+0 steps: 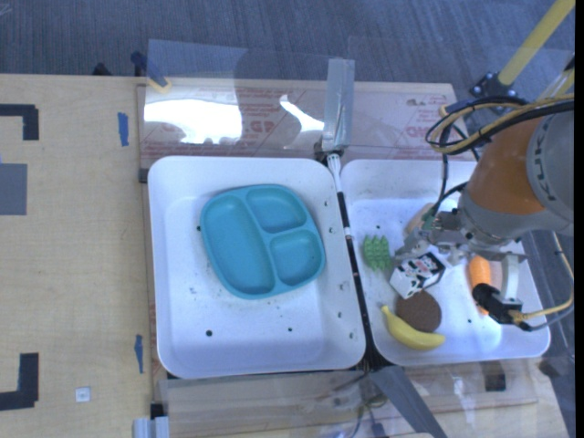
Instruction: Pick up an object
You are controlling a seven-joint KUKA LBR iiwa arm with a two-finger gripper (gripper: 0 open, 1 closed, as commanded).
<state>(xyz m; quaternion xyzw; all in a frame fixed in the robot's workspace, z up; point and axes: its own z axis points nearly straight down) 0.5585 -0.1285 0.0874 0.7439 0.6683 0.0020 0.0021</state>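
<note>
The right bin (392, 194) holds several small items. A green knobbly piece (375, 250) lies near its left wall. A yellow banana (411, 331) rests at the front, touching a brown round item (422, 311). An orange item (479, 270) lies to the right, partly hidden by the arm. A small white item with black and red marks (415, 273) sits just below my gripper (427, 247), which hangs low over the middle of this bin. Whether the gripper touches the white item is unclear.
In the left bin (173, 245) lies a blue divided plate (263, 240). A metal divider (338, 108) stands behind the two bins. Cables (465, 121) loop above the arm's orange band (506, 176) at the right.
</note>
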